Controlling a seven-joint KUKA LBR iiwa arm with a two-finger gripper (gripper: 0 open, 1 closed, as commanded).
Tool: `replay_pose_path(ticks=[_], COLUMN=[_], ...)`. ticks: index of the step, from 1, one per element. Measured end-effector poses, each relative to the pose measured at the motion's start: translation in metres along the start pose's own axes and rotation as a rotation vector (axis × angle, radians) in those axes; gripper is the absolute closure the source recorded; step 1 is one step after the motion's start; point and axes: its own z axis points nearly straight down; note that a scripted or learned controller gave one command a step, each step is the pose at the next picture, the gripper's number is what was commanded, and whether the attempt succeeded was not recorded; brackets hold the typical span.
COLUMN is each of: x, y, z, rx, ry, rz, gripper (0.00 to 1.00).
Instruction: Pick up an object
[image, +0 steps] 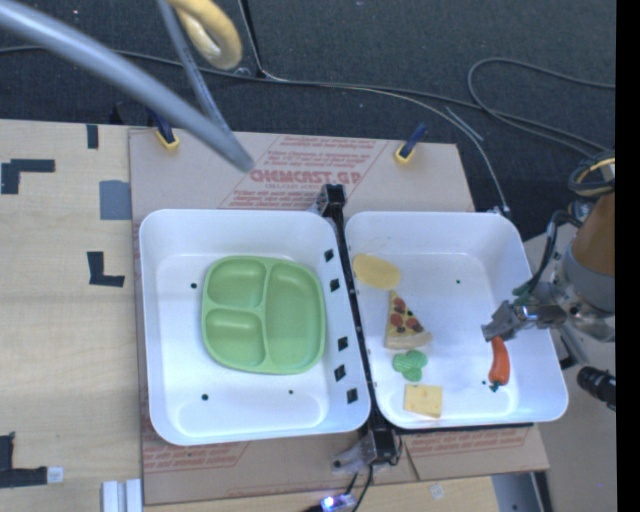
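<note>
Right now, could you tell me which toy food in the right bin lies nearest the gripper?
The orange carrot, just below the gripper; the others lie along the bin's left side.

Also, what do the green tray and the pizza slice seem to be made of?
The green tray looks like moulded plastic: one even colour, smooth rounded compartments, a soft sheen. The pizza slice seems to be a toy, probably plastic or rubber, judging by its flat printed-looking toppings and thick blunt crust; the view is too coarse to say which.

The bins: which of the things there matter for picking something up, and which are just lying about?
For the job:
tool
carrot
pizza slice
yellow chip
broccoli
cheese cube

Lying about:
green tray
yellow clamps
cables
</note>
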Motion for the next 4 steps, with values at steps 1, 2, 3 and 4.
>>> replay_pose_path(ticks=[1,2,3,4], x=[0.0,0.054,0.112,0.164], y=[0.001,0.014,0.031,0.05], z=[-0.04,-0.028,-0.019,-0.03], rx=[0.0,0.004,0.005,0.004], ry=[0.0,0.002,0.003,0.003], rz=[0.0,-0.004,-0.005,-0.006], gripper=[1.0,1.0,1.0,1.0])
